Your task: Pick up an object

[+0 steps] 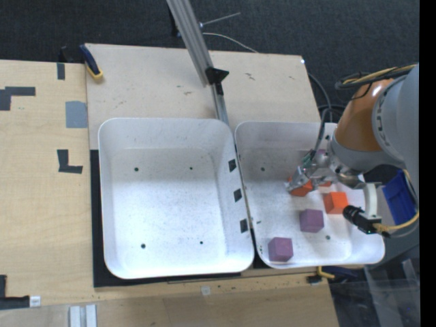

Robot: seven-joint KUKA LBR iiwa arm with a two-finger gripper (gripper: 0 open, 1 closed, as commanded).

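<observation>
There, two purple cubes (pixel 311 220) flank a small orange block (pixel 335 202).

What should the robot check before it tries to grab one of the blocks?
1. Blocks are in the right bin: ok. An orange block and two purple blocks lie there.
2. Gripper is over the right bin: ok, near its middle.
3. Something is already gripped: cannot tell; an orange-red thing sits right at the gripper.
4. Blocks are spaced apart: ok, none touch.
5. The gripper is lined up over one block: not ok; all three lie off to its side.
</observation>
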